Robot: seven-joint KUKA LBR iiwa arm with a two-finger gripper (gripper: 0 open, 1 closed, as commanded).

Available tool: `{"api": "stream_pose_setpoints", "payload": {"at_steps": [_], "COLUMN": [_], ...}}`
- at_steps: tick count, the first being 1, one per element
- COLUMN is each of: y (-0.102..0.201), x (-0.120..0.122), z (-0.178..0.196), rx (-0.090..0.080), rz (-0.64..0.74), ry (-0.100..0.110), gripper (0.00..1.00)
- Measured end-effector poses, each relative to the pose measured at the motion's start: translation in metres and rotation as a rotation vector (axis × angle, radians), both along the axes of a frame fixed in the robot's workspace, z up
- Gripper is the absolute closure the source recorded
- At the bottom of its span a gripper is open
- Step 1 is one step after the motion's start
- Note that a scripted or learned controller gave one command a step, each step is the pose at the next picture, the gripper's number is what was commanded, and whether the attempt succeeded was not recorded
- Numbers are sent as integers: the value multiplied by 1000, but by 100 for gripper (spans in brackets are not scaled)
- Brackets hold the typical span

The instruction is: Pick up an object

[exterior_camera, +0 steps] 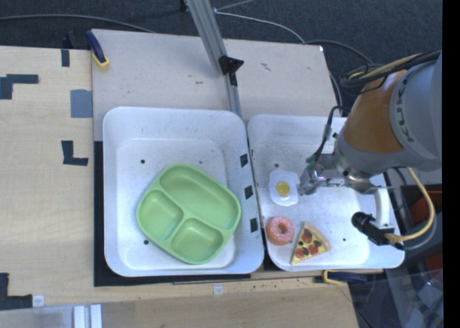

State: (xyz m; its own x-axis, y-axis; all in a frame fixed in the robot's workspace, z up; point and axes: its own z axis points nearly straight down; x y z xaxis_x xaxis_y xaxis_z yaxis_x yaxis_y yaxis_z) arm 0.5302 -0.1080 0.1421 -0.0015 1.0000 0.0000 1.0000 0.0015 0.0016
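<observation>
In the right bin (287, 132) lie three toy foods: a fried egg (283, 189), a pink-frosted doughnut (279, 230) and a pizza slice (309, 243). My gripper (307, 182) hangs low over this bin, just right of the fried egg, under the grey and orange arm that comes in from the right. Nothing shows between its fingers. The doughnut and the pizza slice sit near the bin's front edge, below the gripper.
The left bin (118, 175) holds a green divided plate (189, 213). A metal rod (208, 24) slants down from the top to the gap between the bins. Cables run along the right side by the arm.
</observation>
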Motion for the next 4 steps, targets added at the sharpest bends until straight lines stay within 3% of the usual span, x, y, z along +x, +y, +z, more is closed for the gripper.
{"api": "stream_pose_setpoints", "payload": {"at_steps": [1, 2, 4], "y": [0, 0, 116], "x": [5, 6, -16], "z": [58, 69, 75], "rx": [-1, 0, 2], "rz": [0, 0, 6], "ry": [-2, 2, 5], "gripper": [100, 100, 100]}}
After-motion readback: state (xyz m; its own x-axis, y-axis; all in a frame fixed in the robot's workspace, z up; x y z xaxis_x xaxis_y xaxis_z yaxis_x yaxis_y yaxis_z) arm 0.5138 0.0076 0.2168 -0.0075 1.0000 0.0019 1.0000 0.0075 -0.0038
